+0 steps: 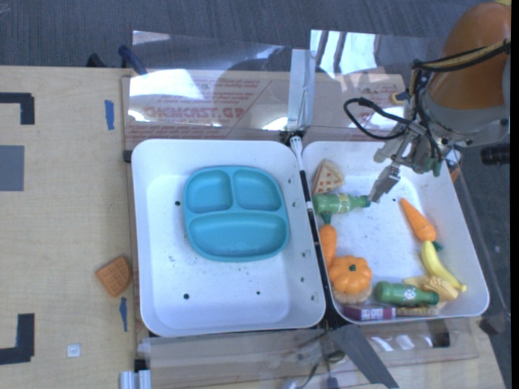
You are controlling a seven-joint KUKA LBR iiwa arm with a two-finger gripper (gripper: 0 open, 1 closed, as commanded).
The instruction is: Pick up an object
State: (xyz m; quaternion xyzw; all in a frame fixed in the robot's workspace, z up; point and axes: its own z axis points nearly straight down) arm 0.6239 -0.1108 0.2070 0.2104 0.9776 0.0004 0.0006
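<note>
My gripper (pixel 378 193) hangs over the upper middle of the right bin (pixel 474 286), tilted down to the left, its fingers drawn together into one dark tip with nothing between them. The tip is just right of a green toy vegetable (pixel 336 204) lying near the bin's left wall. A tan wedge-shaped slice (pixel 327 177) lies above that. An orange carrot (pixel 418 220) sits to the gripper's lower right. Lower in the bin are a small orange piece (pixel 328 243), a pumpkin (pixel 351 275), a yellow banana (pixel 438 267) and a green cucumber (pixel 405 294).
The left bin (pixel 162 298) holds a blue divided plate (pixel 235 213). A brown waffle-like square (pixel 114 275) lies on the wooden bench left of the bins. Clear plastic panels (pixel 211 96) stand behind both bins. Black cables (pixel 369 112) loop near the wrist.
</note>
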